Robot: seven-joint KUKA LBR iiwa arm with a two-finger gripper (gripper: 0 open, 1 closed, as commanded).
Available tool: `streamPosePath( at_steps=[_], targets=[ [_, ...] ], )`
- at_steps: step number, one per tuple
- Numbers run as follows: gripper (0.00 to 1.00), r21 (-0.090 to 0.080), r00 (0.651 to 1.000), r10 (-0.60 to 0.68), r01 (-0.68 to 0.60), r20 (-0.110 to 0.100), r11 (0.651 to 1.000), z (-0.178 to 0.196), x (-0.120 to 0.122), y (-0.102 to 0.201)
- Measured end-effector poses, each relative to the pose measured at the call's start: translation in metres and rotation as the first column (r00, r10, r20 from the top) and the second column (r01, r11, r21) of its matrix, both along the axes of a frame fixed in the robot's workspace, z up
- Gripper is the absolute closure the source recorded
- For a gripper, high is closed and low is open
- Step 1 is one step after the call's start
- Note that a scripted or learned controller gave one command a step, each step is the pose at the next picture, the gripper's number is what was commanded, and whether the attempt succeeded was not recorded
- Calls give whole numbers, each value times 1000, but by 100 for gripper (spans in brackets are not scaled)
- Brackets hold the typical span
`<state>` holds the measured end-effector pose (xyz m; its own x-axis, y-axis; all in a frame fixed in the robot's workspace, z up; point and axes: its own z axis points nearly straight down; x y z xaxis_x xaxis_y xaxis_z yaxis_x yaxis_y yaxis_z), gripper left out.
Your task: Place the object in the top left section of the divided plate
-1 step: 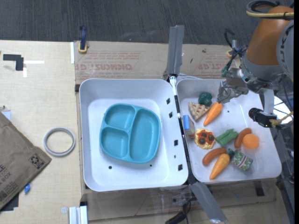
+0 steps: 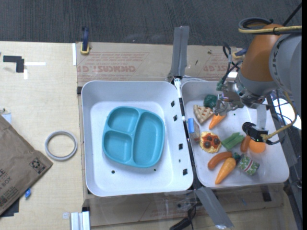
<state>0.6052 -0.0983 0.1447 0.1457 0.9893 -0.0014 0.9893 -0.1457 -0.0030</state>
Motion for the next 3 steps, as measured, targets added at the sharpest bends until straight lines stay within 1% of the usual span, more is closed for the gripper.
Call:
streamPosePath(
  at_steps=[1,2,3],
  targets=[
    [100,1,996,-88,88,0,996,-16,-59,-41],
    [100,1,999,-43,43,-1,999,-39,-95,-1],
    [100,2,1000,-24,24,0,1000,-31,-123,0]
  ],
)
